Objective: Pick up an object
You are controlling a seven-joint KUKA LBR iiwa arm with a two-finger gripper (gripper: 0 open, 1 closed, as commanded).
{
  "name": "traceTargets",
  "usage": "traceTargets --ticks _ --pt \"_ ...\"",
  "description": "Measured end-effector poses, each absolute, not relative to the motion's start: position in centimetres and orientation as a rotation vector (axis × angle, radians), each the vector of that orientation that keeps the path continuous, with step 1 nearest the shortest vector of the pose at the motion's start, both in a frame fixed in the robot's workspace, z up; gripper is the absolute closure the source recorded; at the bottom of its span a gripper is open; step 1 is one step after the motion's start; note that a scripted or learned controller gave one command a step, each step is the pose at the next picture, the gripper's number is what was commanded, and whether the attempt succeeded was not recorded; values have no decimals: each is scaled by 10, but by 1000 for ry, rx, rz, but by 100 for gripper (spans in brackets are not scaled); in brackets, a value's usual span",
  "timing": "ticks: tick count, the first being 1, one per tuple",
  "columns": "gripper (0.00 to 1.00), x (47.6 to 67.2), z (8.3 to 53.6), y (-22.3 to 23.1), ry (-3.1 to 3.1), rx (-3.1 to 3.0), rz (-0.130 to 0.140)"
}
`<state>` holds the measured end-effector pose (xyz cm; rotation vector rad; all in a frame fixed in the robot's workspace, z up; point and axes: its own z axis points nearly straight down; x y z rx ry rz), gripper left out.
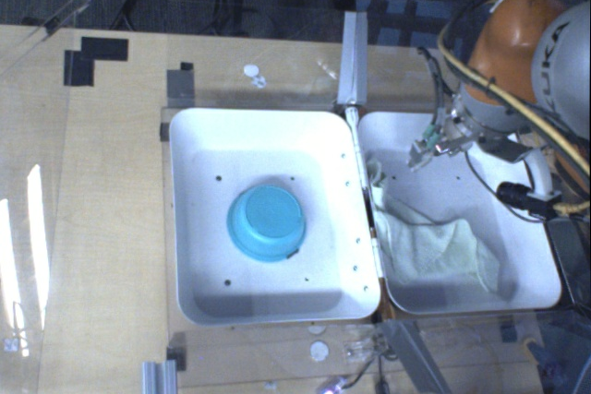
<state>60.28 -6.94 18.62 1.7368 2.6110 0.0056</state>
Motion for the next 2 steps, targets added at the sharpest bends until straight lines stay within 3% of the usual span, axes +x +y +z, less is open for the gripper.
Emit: traceTargets --ticks 1,2 --pt "100 567 264 0 2595 1762 6" --pt "100 608 213 52 2632 1711 3"
